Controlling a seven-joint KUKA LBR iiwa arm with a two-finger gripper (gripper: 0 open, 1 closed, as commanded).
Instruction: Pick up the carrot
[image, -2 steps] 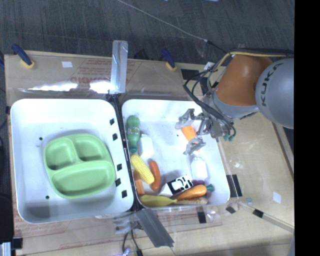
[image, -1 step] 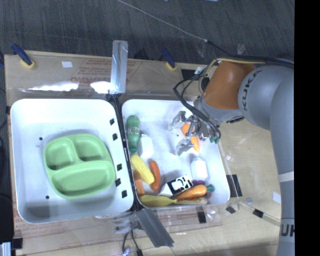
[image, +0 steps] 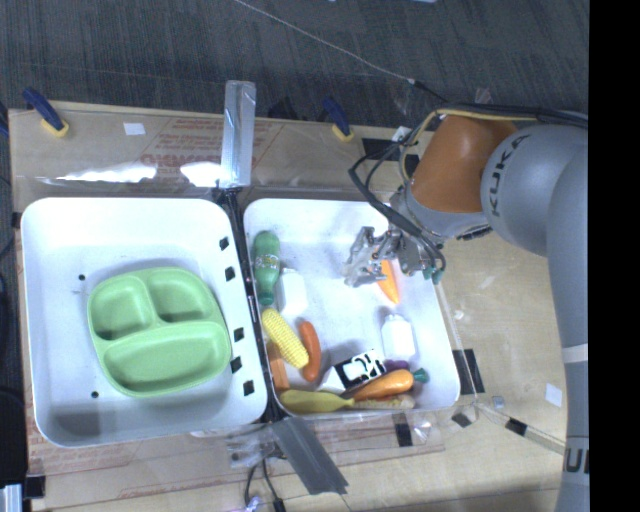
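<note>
My gripper (image: 374, 262) hangs over the upper right part of the right bin (image: 330, 215). The carrot (image: 389, 285), a small orange cone, points down and to the right from between the metal fingers (image: 358, 258). Its upper end sits between them, so the gripper is shut on the carrot. The carrot's tip is close to the bin's right wall. I cannot tell whether it touches the bin floor.
The right bin also holds a green bottle (image: 265, 256), a corn cob (image: 284, 338), a red sausage (image: 311, 350), a banana (image: 315, 401), an orange vegetable with a green stem (image: 385, 384), a white bottle (image: 398, 338) and a black-and-white block (image: 358, 368). A green divided plate (image: 156, 330) lies in the left bin (image: 50, 240).
</note>
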